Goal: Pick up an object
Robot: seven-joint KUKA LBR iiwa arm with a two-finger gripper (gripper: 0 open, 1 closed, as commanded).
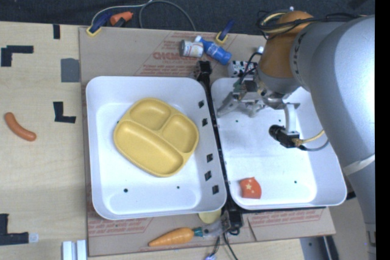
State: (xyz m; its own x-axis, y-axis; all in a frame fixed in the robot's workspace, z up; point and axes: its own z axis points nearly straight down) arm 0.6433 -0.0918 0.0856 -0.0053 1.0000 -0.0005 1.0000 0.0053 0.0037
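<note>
the main risk is a closure on nothing: the gripper [234,101] sits low over the far corner of the right bin [326,189], beside the divider between the 2 bins, while the only loose thing in that bin, a small orange-red object [250,187], lies well apart from it near the bin's front wall. bare white floor is all that lies below the metal fingers [226,105], so a squeeze here would likely come up with nothing. whether the fingers stand apart or together i cannot tell; they read as a blurred grey wedge, and nothing shows between them. a second hazard is the black cable [286,136] looping off the wrist, which could drag across the bin floor. the bin's smooth floor may also let the small piece slide away when pushed.

the orange-red object is chunky and rounded, matte, probably soft plastic or foam. the left bin [100,149] holds a yellow divided plate [156,135] with 3 compartments, smooth and glossy, too broad and flat for a 2-finger pinch except at its rim. both bins are shallow white plastic with rounded corners, resting on brown cardboard [146,52]. beyond the left bin's front edge lies a toy carrot [171,237].
</note>
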